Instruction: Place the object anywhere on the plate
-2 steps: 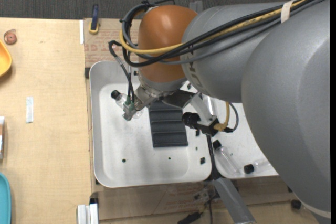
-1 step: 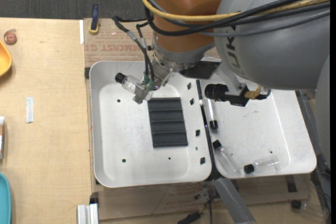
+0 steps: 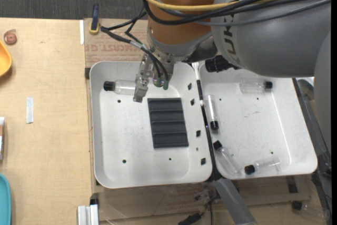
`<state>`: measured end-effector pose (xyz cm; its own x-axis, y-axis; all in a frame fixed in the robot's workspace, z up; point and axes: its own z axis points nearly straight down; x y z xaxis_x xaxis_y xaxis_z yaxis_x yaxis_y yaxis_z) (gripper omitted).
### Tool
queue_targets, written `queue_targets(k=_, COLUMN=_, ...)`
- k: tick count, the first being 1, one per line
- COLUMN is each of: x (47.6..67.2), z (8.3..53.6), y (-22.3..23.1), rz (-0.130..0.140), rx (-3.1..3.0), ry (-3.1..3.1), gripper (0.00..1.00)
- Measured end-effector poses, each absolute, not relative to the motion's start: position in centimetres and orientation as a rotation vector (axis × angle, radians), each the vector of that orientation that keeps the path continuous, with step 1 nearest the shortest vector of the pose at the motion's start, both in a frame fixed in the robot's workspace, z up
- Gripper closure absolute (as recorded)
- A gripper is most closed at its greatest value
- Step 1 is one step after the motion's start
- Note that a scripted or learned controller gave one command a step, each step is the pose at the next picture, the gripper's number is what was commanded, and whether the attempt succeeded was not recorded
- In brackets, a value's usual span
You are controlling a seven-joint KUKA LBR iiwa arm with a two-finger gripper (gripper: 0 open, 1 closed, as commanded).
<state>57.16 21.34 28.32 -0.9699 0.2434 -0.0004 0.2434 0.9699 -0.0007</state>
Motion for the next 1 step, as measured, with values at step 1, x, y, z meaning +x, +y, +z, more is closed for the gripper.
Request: queue_targets(k=1, x=57.28, z=23.47, y=22.7, rz=-0.001, rx=0.185, ry=3.136, gripper=1.0)
